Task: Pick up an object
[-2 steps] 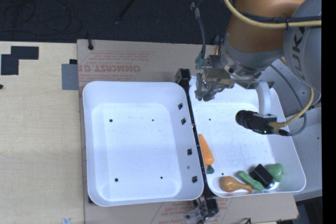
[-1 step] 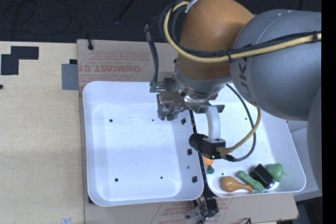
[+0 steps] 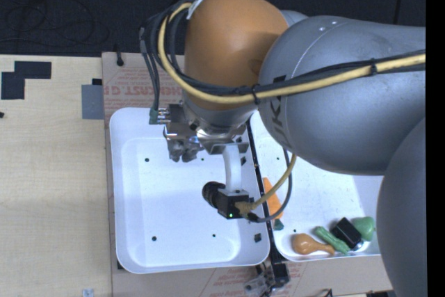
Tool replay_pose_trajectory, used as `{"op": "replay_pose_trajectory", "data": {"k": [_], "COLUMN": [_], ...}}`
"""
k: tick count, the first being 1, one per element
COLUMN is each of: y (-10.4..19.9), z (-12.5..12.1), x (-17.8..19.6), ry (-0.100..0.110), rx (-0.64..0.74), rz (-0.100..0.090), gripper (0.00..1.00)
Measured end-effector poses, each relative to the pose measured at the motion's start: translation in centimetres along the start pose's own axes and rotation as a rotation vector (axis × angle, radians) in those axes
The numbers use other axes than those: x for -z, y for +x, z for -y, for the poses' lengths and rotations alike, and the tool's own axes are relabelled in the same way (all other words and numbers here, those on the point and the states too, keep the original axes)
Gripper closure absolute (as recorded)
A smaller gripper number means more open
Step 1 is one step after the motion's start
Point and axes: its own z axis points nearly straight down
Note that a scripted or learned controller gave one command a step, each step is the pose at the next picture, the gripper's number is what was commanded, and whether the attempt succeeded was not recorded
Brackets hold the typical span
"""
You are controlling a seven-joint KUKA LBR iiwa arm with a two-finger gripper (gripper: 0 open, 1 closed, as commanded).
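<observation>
Two white bins on the worktop. Hand point(image 3: 183, 149) over the left bin point(image 3: 149, 209); its grip cannot be told. Right bin point(image 3: 321, 190): one orange piece point(image 3: 273, 202), one tan gourd point(image 3: 310, 243), two green pieces point(image 3: 363, 226), one black block point(image 3: 345, 232).

A smooth grey arm point(image 3: 348, 97) is being shown at the frame's right; its rounded orange band point(image 3: 226, 45) is being ringed by a yellow cable point(image 3: 208, 95).

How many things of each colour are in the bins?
Orange: 2 (orange piece, tan-orange lump)
Green: 2 (green stick, green lump)
Black: 1 (black block)
Total: 5, all in the right bin. The arm covers part of that bin, so there may be more.
</observation>
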Motion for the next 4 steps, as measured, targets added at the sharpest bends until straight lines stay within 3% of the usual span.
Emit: {"op": "replay_pose_trajectory", "data": {"k": [1,2,3,4], "y": [2.0,-4.8,2.0,1.7], "z": [-5.2,-7.7,-8.7,-8.6], "x": [-11.5,-3.8,-3.9,-3.0], "ry": [0.006,-0.007,-0.001,0.003], "rx": [-0.004,-0.014,-0.002,-0.002], "rz": [0.006,0.003,0.000,0.004], "gripper": [1.00,1.00,1.00,1.00]}}
